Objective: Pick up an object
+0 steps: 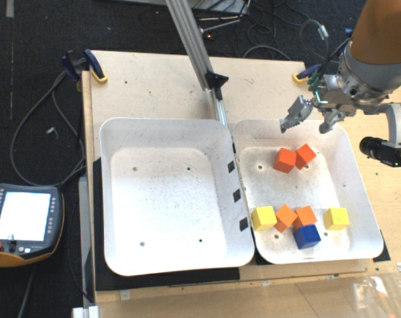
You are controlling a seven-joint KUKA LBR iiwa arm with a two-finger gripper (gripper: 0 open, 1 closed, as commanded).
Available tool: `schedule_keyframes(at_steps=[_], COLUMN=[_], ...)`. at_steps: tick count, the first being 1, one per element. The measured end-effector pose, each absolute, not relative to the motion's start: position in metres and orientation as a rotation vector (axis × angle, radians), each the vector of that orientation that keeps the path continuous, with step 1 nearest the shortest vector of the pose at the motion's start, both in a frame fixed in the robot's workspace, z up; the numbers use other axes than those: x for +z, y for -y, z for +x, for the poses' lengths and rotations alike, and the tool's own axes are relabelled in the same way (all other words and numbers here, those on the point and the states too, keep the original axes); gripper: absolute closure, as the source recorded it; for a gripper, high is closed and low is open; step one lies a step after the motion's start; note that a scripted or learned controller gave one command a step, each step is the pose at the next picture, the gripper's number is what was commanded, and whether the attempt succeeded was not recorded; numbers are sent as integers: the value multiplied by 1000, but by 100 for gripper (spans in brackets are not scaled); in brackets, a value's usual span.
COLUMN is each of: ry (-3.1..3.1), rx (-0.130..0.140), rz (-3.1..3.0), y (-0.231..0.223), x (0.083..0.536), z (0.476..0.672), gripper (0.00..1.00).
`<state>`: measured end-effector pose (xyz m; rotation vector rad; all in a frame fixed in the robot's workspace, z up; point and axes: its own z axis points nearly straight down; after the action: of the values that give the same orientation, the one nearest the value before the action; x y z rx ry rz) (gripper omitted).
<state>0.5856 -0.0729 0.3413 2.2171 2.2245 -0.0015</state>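
So the gripper (311,116) is hanging over the far edge of the right bin (359,197), with its two fingers (294,119) spread wide apart and nothing between them. It sits up above the blocks, not touching any of them.

Closest to it are two orange cubes (pretty much pressed against each other): the bigger-looking orange cube (285,159) and the second orange cube (306,155) just to its right, both near the middle of the right bin.

Further toward the near edge there's a little cluster. A yellow cube (264,216) on the left, then two more orange blocks (295,216) side by side, touching, and a blue cube (307,236) snug up against the front of them. Another yellow cube (337,218) sits a bit apart on the right.

The left bin (120,177) just has some specks on its floor. Both bins rest on the pale tabletop (154,85), and there's a teach pendant (22,225) off to the left on the dark floor.
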Motion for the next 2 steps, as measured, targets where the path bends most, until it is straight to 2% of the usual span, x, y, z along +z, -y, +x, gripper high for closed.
schedule_keyframes(at_steps=[1, 2], ry=[-2219, -2230], rx=[9, -9], rz=[2212, 2220], y=[75, 71], x=[430, 330], z=[584, 634], gripper=[0, 0])
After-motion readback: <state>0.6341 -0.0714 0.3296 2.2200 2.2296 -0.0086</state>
